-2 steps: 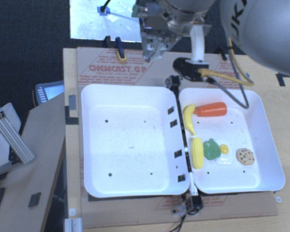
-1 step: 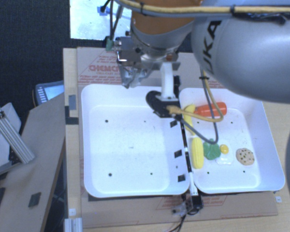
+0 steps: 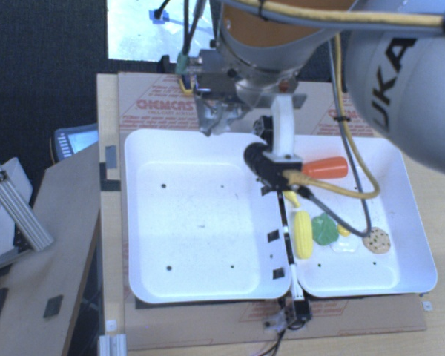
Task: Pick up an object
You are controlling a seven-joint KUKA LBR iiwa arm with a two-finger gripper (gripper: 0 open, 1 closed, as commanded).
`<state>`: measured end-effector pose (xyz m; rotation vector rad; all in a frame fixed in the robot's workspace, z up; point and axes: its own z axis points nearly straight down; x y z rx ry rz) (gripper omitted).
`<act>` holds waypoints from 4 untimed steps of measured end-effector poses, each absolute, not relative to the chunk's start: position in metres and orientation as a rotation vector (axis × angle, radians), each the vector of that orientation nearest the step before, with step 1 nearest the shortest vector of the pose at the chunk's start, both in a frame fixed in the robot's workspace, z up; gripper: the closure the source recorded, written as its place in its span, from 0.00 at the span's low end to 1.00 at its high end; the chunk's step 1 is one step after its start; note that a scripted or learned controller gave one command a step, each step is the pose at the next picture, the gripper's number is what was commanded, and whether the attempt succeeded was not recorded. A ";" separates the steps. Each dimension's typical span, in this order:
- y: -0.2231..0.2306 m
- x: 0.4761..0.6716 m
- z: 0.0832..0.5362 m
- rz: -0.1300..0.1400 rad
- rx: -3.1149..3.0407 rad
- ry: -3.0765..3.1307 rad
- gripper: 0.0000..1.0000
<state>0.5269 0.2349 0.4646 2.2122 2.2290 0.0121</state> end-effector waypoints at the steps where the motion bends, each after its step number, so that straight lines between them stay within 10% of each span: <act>1: 0.234 0.507 0.427 -0.002 2.215 2.229 1.00; 2: 0.234 0.518 0.377 -0.003 2.222 2.222 1.00; 3: 0.177 0.559 0.431 0.009 2.222 2.214 1.00; 4: 0.231 0.529 0.472 0.008 2.212 2.230 1.00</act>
